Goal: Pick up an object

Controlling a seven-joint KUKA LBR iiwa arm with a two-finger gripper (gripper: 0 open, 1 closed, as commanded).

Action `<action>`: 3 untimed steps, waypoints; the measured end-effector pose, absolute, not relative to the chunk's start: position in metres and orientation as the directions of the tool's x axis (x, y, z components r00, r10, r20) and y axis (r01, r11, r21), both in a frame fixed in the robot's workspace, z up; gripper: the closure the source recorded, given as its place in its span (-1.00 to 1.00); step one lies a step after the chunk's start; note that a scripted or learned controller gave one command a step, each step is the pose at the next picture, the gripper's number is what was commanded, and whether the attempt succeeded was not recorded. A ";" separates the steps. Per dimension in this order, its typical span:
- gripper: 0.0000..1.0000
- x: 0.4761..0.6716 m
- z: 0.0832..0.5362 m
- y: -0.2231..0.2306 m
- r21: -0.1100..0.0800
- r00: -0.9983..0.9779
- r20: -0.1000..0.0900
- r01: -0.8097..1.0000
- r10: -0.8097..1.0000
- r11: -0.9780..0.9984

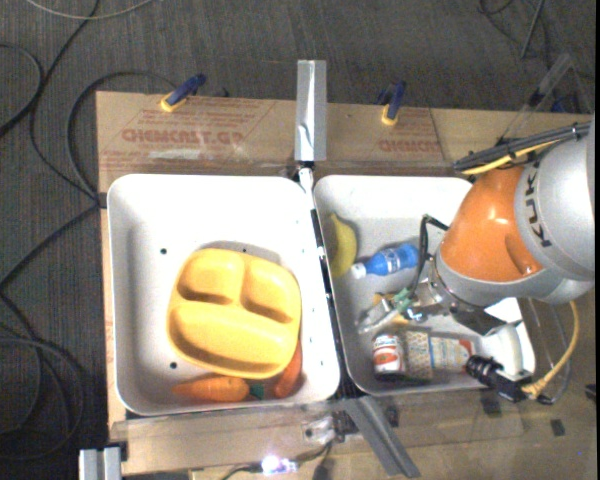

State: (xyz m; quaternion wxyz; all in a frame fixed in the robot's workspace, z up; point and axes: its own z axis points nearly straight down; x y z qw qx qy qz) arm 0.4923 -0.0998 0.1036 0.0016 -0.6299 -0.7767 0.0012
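My gripper (373,317) is low in the middle of the right bin (380,196), at the end of the grey and orange arm (500,238) that comes in from the right. It hangs between a blue-capped water bottle (390,261) just behind it and a labelled packet with a red and white end (412,353) just in front. A yellow banana (342,243) lies along this bin's left wall. The arm hides the right side of the bin.
The left bin (140,228) holds a large yellow divided tray (235,311), upside down, with an orange carrot (212,389) and another orange-red item (291,373) at its front edge. A white object (511,348) lies at the right bin's front right corner.
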 end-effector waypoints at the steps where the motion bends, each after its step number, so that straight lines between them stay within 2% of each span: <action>1: 1.00 0.492 0.111 -0.099 -0.007 -0.207 0.002 0.978 0.978 0.207; 2: -1.00 0.492 0.111 -0.099 -0.007 -0.207 0.003 0.978 0.978 0.207; 3: -1.00 0.492 0.111 -0.099 -0.007 -0.207 0.003 0.978 0.978 0.207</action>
